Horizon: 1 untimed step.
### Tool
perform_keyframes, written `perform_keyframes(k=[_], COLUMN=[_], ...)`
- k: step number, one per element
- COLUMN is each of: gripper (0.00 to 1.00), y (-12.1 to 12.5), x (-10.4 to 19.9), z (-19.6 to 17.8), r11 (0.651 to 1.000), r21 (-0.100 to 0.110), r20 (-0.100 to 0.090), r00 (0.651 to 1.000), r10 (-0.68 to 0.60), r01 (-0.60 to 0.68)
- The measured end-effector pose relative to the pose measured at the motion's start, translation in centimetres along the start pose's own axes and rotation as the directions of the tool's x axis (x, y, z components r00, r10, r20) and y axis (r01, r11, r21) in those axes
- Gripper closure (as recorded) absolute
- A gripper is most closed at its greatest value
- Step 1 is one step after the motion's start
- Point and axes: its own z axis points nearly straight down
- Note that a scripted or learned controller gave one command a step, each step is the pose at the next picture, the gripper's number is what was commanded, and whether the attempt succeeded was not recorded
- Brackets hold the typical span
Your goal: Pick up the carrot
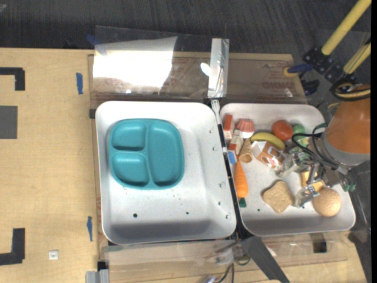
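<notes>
The orange carrot [241,181] with a green stem end lies lengthwise along the left wall of the right bin [294,223]. My gripper [307,178] hangs low over the right part of that bin, between a bread slice [278,196] and a round bun [327,202]. It stands well to the right of the carrot and does not touch it. The arm's orange band [352,128] shows above it at the right edge.
The left bin [112,217] holds a teal divided plate [145,152]. A banana [266,139], a red tomato [283,130], a green item [298,129] and small packets [235,131] crowd the back of the right bin. The bins' shared wall runs just left of the carrot.
</notes>
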Motion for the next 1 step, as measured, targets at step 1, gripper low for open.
perform_keyframes(k=[1], gripper=[0.00], y=[7.94], x=[0.54], z=[-9.03], r11=[0.995], r21=[-0.001], r20=[0.004], r00=[0.995], r10=[-0.100], r01=[0.100])
